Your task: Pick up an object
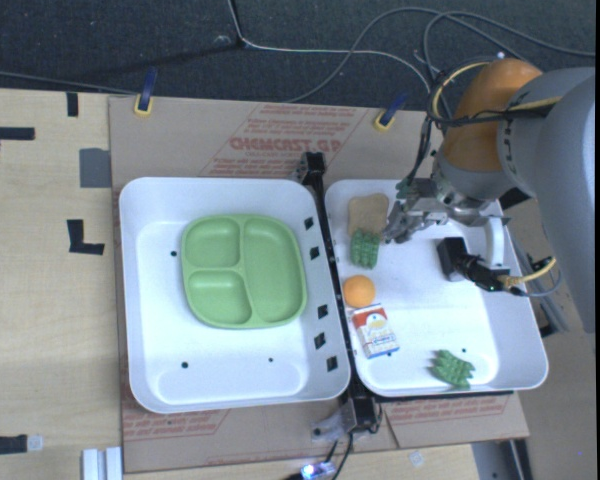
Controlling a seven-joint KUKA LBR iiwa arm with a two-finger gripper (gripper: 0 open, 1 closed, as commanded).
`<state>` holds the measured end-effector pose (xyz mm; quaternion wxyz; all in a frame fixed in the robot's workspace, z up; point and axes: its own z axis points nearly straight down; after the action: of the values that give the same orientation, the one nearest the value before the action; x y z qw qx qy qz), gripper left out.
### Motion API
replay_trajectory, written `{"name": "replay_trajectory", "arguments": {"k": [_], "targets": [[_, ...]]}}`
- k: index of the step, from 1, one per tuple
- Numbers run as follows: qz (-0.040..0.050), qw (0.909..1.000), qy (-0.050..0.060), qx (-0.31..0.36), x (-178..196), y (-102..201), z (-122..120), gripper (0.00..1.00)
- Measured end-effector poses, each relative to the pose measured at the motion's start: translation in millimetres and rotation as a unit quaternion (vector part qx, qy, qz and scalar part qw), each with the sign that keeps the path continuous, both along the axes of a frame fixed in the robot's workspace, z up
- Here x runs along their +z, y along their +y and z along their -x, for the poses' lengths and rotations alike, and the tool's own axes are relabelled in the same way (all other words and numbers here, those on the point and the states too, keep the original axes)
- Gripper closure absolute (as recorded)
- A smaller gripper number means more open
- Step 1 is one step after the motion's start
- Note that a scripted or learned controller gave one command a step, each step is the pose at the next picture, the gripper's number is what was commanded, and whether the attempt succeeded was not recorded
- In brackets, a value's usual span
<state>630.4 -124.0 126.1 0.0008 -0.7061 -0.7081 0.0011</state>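
My gripper hangs over the back left part of the right bin, pointing down and left. Just left of it lies a green block, with a tan flat piece behind that. An orange ball sits nearer the front by the bin's left wall, and a red and white small box lies in front of the ball. A green knobbly toy rests near the front right. Nothing shows between the fingers.
The left bin holds a green divided plate. A black part of the arm's tool sticks out over the right bin. Cables run across the dark floor behind the bench. Clips line the wall between the bins.
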Motion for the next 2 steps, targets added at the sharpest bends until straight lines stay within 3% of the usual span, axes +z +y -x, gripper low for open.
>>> {"name": "replay_trajectory", "arguments": {"k": [2], "targets": [[-0.0004,1.0,-0.003,0.0,106.6,7.5,15.3,1.0]]}}
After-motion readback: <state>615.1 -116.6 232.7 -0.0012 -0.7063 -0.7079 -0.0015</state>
